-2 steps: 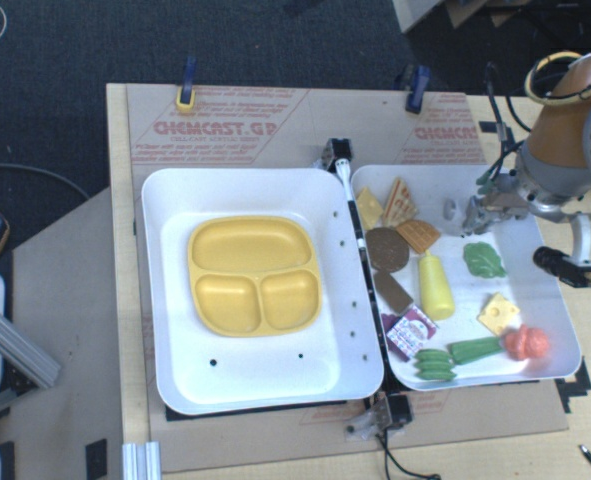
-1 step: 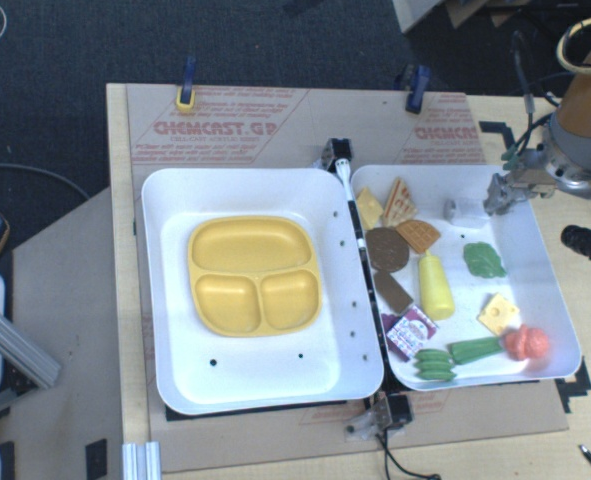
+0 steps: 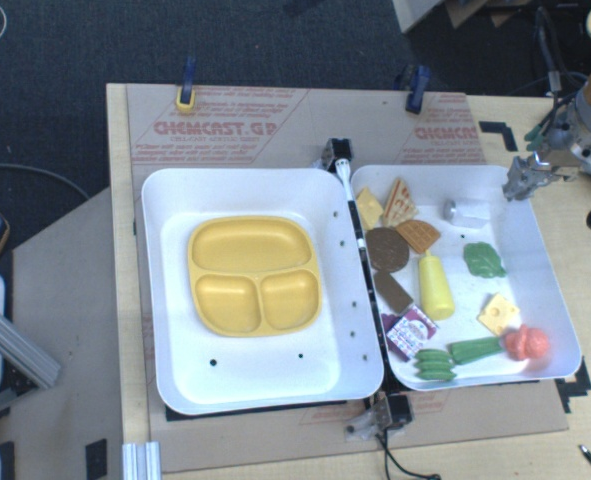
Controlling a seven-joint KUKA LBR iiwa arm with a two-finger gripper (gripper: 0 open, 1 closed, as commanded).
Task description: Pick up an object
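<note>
The tool [image 3: 523, 178] hovers at the right bin's [image 3: 558, 298] far edge; its state can't be told. Toy food lies below-left of it.

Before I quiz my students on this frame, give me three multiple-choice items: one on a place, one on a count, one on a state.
1. Where is the yellow divided plate?
A. left bin
B. right bin
C. on the cardboard

2. How many compartments does that plate have?
A. two
B. three
C. five

3. Where is the end effector?
A. over the plate
B. gripping the yellow bottle
C. at the right bin's far right corner

Answers:
1 A, it lies in the left bin.
2 B, one wide section above two smaller ones.
3 C, it sits at that corner, apart from the toys.
</note>
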